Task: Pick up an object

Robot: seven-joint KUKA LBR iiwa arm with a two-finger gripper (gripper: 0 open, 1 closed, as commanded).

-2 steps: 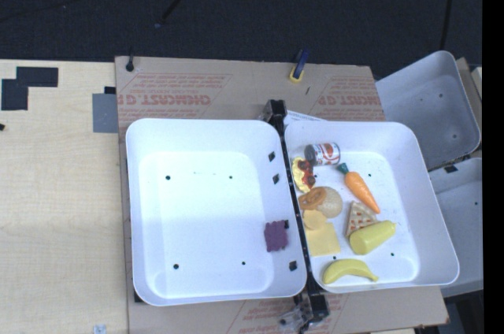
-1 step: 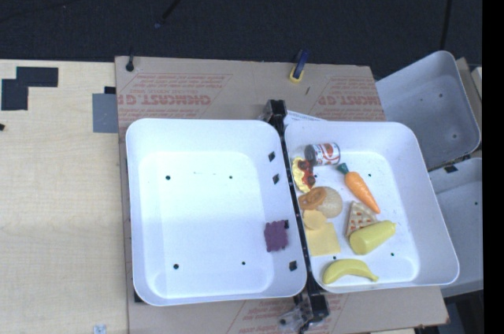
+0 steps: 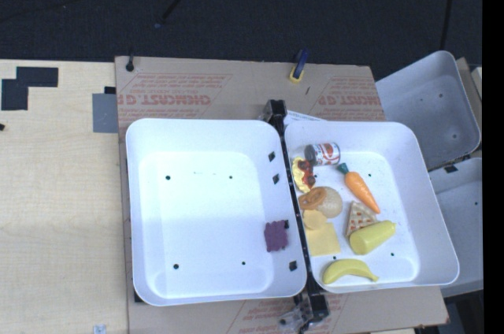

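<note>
A purple block [image 3: 276, 235] is seen in the left bin [image 3: 157, 159], close against its right edge and towards the near right corner; it lies alone there. The other objects are gathered in the right bin [image 3: 431, 194]. A small can [image 3: 323, 153] lies on its side near the far edge, and an orange carrot [image 3: 362, 191] lies at a slant just beside it. By the left edge, a round tan piece [image 3: 321, 201] is set above a flat pale-yellow slice [image 3: 323, 239]. A red-and-tan wedge [image 3: 360, 218] is touching a yellow-green fruit [image 3: 372, 236] near the middle. A banana [image 3: 350, 271] lies along the near edge. Both bins are borne by a cardboard sheet [image 3: 197, 92] on the bench [image 3: 55, 191]. Whether the gripper is spread or closed cannot be told.
</note>
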